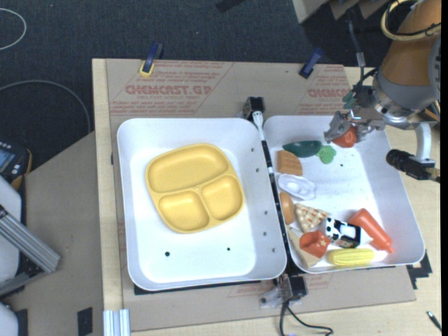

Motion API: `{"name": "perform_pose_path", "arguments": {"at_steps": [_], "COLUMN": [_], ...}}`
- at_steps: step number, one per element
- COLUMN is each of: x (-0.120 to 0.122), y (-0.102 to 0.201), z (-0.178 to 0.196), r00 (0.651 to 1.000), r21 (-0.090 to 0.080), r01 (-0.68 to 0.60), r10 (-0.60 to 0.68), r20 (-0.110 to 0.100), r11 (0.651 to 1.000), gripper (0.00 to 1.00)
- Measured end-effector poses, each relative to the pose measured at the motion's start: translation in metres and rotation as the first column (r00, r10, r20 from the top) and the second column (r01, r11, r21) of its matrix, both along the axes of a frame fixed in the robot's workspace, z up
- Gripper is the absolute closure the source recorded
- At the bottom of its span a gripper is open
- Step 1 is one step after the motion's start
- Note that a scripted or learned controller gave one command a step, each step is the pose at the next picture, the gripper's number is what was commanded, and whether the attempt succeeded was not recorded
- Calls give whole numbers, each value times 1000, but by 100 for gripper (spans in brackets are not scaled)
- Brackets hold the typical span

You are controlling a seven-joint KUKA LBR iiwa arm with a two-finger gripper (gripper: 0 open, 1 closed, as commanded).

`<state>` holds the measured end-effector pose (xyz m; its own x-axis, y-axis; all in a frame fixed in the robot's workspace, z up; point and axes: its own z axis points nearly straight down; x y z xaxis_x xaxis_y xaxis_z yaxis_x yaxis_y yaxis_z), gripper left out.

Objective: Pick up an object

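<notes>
Above the right bin [392, 187], the jaws [344, 133] grip a small, rounded red-orange object [346, 138].

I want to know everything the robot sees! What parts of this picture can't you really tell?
- Tool, camera view: small and blurry, so the red thing at its tip may be held or just touching.
- Arm: cut off by the top and right edges.
- Black-and-white toy: too small to name.
- Orange piece: partly tucked beside the bin wall.

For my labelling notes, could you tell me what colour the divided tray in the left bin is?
The divided tray is yellow, in the camera view.
</notes>
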<state>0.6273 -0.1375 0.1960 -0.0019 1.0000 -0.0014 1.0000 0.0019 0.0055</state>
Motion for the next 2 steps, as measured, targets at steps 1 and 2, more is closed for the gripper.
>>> {"name": "perform_pose_path", "arguments": {"at_steps": [1, 2], "x": [1, -16], "y": [0, 44], "z": [31, 23], "r00": [1000, 1000], "r21": [0, 3], "r01": [1, -1], "r10": [-1, 1], "r20": [0, -9], "r11": [1000, 1000], "gripper": [100, 100]}}
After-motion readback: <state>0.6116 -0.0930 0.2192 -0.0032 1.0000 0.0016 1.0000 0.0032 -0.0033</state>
